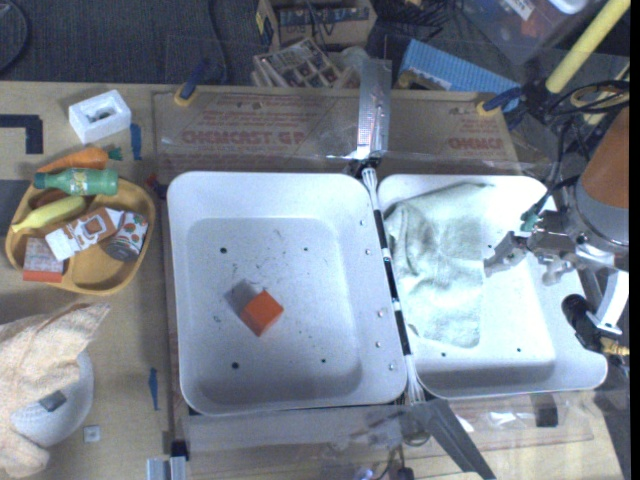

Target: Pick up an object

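Observation:
An orange block (262, 312) lies in the left bin (200, 203), a little left of its middle, with a small grey piece touching its upper left side. A crumpled pale towel (437, 263) covers the left half of the right bin (520, 353). My gripper (528, 250) hangs over the right bin's right side, just beyond the towel's right edge, with the arm's orange band above it at the view's right edge. Nothing shows between its fingers.
A yellow bowl (120, 273) of toy food and packets stands left of the bins. A white box (100, 116) sits at the back left, and a beige cloth (40, 368) lies at the front left. Clear plastic sheeting and clamps run along the back wall.

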`<state>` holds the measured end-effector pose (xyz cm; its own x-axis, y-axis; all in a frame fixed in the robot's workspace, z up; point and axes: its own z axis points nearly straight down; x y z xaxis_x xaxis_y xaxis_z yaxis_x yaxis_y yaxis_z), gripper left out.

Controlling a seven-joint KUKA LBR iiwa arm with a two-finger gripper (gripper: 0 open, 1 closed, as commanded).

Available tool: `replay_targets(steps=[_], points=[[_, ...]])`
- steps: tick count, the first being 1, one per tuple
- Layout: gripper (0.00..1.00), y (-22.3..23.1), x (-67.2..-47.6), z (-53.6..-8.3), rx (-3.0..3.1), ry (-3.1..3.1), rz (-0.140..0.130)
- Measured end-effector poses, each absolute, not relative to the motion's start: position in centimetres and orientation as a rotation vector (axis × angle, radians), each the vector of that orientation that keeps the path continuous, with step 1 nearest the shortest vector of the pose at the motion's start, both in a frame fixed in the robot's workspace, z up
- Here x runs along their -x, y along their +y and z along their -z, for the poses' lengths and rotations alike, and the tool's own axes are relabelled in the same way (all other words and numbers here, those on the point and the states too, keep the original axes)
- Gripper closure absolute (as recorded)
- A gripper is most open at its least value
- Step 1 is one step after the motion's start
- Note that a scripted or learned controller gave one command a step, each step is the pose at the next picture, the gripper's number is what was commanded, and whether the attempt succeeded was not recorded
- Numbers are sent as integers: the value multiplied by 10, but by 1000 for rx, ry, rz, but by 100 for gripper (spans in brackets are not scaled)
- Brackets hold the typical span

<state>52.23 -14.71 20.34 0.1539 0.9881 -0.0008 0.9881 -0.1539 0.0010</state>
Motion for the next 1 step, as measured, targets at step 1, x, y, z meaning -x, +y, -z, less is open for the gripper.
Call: replay_targets(steps=[1], points=[[0,-91,-566,-89,-2500,1890,-12]])
